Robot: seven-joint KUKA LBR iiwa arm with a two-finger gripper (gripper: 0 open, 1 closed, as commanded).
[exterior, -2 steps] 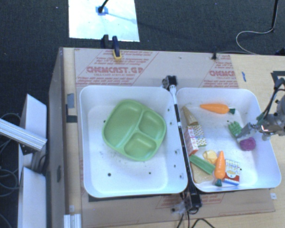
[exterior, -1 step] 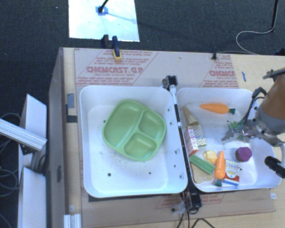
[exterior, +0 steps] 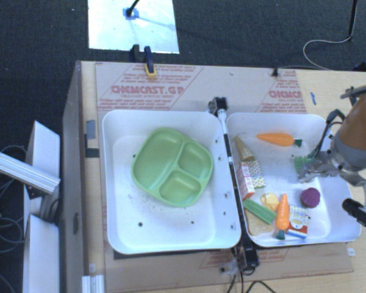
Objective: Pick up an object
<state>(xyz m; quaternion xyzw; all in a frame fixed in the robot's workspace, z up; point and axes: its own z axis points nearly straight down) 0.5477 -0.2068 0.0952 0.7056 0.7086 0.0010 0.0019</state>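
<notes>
The right bin (exterior: pixel 329 229) holds several small items. An orange carrot (exterior: pixel 276 139) lies near its far wall, and a second carrot (exterior: pixel 282 209) points toward the front. A purple ball (exterior: pixel 310 196) sits at the right, and a small green leafy piece (exterior: pixel 301 161) lies by the right wall. My gripper (exterior: pixel 307 171) is low inside this bin at its right side, right beside the green piece and just above the purple ball. The grey arm with its orange band (exterior: pixel 360 130) comes in from the right edge. Nothing is visibly lifted.
The left bin (exterior: pixel 119 224) holds a green divided plate (exterior: pixel 171 166). Along the right bin's left side lie a tan cone (exterior: pixel 244 148), a printed packet (exterior: pixel 251 177), a green stick (exterior: pixel 259 211), yellow slices (exterior: pixel 269 200) and a red-white packet (exterior: pixel 299 217). A black divider rail (exterior: pixel 229 170) separates the bins.
</notes>
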